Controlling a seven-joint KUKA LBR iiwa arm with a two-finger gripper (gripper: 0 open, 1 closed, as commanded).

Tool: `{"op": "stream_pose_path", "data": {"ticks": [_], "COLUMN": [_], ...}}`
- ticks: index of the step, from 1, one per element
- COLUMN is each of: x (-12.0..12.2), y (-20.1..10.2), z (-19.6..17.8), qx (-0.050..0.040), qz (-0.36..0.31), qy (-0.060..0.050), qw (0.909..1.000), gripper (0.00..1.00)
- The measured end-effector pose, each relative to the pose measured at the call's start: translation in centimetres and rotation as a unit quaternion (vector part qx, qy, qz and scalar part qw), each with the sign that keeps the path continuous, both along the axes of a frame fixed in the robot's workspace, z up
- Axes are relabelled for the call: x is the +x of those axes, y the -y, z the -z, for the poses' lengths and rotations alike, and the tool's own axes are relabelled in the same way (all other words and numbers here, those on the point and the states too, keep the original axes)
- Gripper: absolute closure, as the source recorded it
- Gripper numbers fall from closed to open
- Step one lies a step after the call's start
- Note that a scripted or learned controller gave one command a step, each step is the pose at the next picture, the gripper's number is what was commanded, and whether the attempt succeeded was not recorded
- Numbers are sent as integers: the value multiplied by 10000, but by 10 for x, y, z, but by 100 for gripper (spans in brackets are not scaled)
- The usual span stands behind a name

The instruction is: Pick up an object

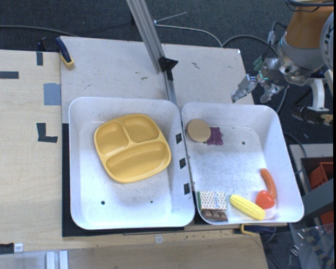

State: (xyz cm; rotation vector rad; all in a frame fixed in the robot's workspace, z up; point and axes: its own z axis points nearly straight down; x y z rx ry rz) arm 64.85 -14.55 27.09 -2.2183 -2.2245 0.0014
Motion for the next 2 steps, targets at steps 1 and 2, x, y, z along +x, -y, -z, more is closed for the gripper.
{"op": "stream_pose_path", "data": {"ticks": [1, 2], "x": [0, 0], "y": [-1, 0], "z": [-10, -10], "qx": [-5, -10], "qz": [-11, -7], "qy": [-1, -5], "qw": [10000, 10000], "gripper": [100, 0]}}
